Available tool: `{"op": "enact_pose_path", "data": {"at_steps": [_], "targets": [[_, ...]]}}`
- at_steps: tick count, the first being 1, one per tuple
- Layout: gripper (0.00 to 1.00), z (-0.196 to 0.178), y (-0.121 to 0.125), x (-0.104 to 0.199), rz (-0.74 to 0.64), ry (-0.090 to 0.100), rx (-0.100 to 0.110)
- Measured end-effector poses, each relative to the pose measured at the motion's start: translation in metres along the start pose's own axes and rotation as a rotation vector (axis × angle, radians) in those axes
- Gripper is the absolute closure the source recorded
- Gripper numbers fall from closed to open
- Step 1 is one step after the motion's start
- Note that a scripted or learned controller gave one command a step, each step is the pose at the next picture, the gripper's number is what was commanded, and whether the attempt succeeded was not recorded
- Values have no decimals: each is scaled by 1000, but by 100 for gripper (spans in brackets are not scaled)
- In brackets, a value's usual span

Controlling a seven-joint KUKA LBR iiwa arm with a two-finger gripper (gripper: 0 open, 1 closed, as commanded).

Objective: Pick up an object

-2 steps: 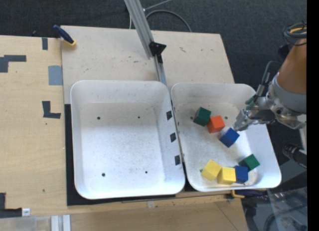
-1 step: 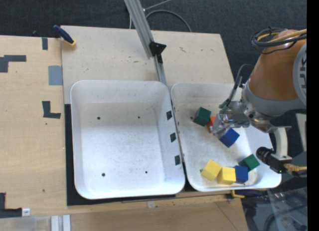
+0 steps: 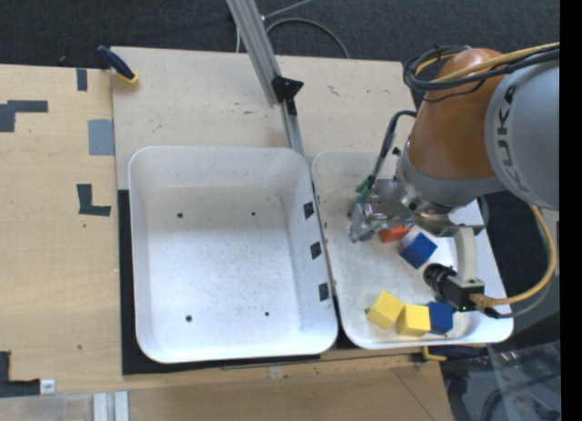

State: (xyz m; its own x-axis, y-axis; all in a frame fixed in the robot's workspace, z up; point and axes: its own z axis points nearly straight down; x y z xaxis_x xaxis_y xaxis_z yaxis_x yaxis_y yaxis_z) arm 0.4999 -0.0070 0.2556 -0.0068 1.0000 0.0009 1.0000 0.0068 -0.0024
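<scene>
Looming closest to the lens, the grey arm's orange-banded wrist (image 3: 455, 128) hangs over the right bin (image 3: 341, 228) and ends in the gripper (image 3: 368, 219), low above the bin floor. Whether it is spread or pressed together I cannot tell, since the metal tips blur into one another; nothing can be made out between them. A small red piece (image 3: 391, 235) lies just beside the tips, toward the bin's front right, partly hidden under the wrist. Next outward in the same direction is a blue block (image 3: 418, 250), near but apart from the tips. Farther toward the front edge sit two yellow blocks (image 3: 386, 309) and a second blue block (image 3: 441, 316) in a tight row, well apart from the gripper. My judgement: the red piece is the nearest candidate, needing a short shift front-right. Beyond the divider, the left bin (image 3: 145, 228) lies well away.
</scene>
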Motion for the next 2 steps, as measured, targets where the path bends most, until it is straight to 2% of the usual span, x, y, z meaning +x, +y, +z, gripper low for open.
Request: {"op": "enact_pose_path", "data": {"at_steps": [2], "targets": [[100,17,4,105,1,-1,2]]}}
